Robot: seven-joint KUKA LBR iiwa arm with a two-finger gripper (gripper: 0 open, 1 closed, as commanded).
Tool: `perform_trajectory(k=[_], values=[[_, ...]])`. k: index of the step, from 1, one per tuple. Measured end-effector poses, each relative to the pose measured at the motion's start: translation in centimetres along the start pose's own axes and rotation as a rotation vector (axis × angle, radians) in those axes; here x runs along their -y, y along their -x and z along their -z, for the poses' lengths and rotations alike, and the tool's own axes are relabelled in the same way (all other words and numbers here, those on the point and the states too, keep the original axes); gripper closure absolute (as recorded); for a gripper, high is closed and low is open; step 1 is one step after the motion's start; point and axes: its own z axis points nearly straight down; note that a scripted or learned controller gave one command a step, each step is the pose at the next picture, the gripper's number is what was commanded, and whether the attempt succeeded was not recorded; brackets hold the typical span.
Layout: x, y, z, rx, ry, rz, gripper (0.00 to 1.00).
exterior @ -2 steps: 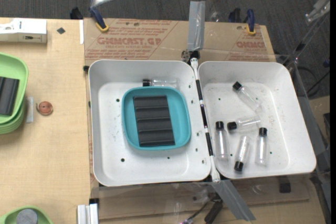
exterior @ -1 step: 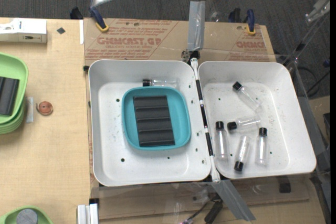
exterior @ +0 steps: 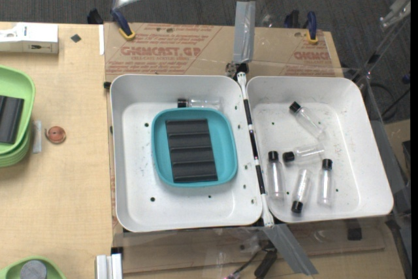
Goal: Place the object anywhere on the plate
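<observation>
Teal plate holding black ridged insert in left bin, five clear black-capped vials lying scattered in right bin

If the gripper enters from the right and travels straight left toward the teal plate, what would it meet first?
Probably the right bin's outer rim, then the clear vials lying inside. Height is unclear, so it may pass above them.
</observation>
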Motion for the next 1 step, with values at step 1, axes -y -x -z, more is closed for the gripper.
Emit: perform_trajectory(k=[1], values=[[0.0,0.0,0.0,0.0,0.0,0.0,0.0]])
